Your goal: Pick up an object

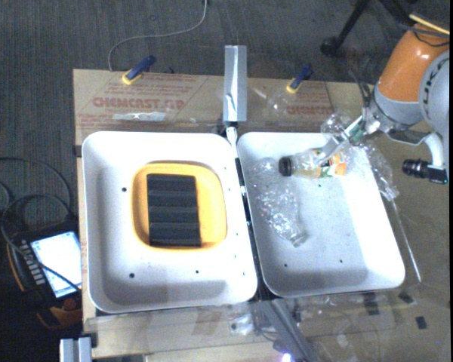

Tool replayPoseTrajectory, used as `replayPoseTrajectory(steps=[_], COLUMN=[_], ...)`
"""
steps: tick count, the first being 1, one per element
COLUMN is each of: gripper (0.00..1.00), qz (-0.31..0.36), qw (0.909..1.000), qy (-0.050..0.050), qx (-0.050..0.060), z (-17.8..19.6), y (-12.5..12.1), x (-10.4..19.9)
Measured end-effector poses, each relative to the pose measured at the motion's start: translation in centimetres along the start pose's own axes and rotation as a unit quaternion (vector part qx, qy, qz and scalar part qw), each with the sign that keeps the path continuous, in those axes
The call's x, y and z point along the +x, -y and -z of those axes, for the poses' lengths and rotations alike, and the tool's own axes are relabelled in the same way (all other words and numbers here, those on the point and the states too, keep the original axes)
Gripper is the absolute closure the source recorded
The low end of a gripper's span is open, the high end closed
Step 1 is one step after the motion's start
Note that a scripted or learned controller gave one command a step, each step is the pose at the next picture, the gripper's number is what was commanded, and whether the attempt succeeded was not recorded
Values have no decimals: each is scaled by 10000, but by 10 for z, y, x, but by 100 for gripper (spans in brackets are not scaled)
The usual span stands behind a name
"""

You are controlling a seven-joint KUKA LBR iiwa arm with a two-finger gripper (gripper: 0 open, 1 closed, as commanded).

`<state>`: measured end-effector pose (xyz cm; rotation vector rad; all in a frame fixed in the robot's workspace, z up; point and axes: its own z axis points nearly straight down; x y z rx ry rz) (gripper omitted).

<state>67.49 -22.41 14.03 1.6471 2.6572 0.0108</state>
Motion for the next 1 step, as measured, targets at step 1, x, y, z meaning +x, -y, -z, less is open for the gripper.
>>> replayPoseTrajectory(steps=[1], gripper=[0], qz=[191], qw=[9998], qy=[12], qx=[-16], z=[0], y=[-1], x=[0])
